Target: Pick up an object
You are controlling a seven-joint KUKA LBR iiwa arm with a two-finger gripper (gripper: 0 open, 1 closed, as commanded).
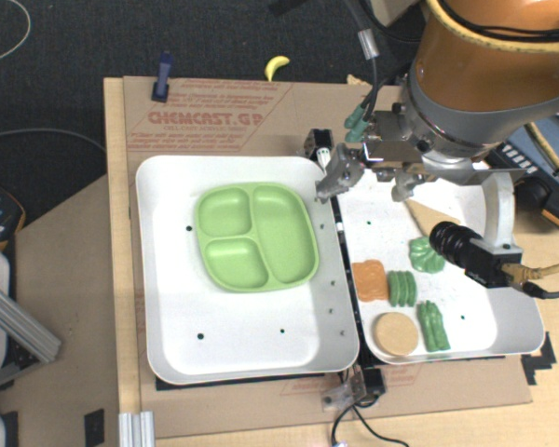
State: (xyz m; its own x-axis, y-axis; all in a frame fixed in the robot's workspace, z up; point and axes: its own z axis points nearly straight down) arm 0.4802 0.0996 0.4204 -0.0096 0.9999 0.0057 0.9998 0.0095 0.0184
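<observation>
Left bin [168, 277] (margins open around tray [256, 237])

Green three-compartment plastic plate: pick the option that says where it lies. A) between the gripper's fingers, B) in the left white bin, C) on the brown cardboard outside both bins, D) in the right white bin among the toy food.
B: the green three-compartment plastic plate lies flat in the left white bin, apart from the toy food pieces in the right white bin.

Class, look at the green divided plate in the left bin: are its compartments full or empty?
Empty. The green divided plate lies flat in the left bin, and all three compartments show only bare green surface.
</observation>
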